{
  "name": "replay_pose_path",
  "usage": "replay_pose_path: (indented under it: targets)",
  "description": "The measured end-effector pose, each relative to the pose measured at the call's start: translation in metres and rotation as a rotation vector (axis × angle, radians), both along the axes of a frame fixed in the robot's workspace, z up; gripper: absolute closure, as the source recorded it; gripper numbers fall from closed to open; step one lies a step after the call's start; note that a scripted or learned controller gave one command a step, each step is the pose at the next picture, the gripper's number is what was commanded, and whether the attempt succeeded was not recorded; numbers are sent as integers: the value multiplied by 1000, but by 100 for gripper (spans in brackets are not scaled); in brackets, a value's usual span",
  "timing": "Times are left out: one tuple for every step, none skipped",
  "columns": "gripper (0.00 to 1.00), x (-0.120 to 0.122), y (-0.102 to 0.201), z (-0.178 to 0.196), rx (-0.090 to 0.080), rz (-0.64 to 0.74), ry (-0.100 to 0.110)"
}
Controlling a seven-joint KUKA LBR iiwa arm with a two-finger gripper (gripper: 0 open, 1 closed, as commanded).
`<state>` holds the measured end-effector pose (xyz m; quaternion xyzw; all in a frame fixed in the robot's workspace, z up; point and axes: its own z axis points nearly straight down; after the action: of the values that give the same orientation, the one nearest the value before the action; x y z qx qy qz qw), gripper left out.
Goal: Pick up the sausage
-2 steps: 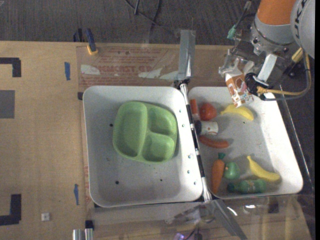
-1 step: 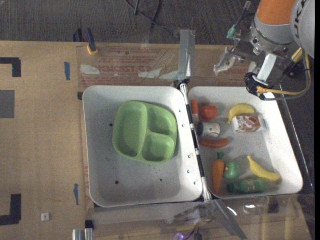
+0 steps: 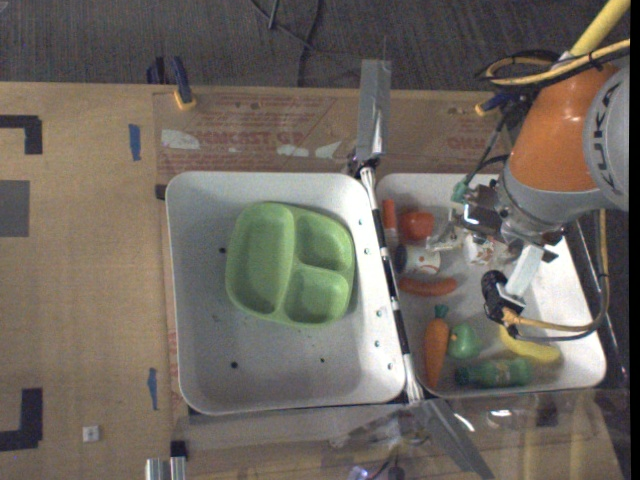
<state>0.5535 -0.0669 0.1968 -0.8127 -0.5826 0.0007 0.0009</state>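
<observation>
The sausage (image 3: 428, 287) lay crosswise (long axis left-right) just below-left of the jaws (image 3: 462, 240); whether those were released or clenched, I couldn't tell.

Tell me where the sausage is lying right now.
The sausage lies in the right bin, near its left wall, about mid-height in the camera view. The carrot is just below it, and the tomato above.

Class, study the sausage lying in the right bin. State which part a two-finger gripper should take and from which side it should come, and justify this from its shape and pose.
Probably grip the sausage at its middle, coming from above, fingers closing across its narrow width. It is a slim reddish link lying flat, its long axis running left to right. The carrot lies below it and a small white item sits just above, so room is tight.
</observation>
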Motion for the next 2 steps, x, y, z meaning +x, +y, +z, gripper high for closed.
replay_pose_path:
  targets:
    - [0, 26, -40, 67, -2, -161, -3]
    - [0, -45, -37, -32, 0, -176, 0]
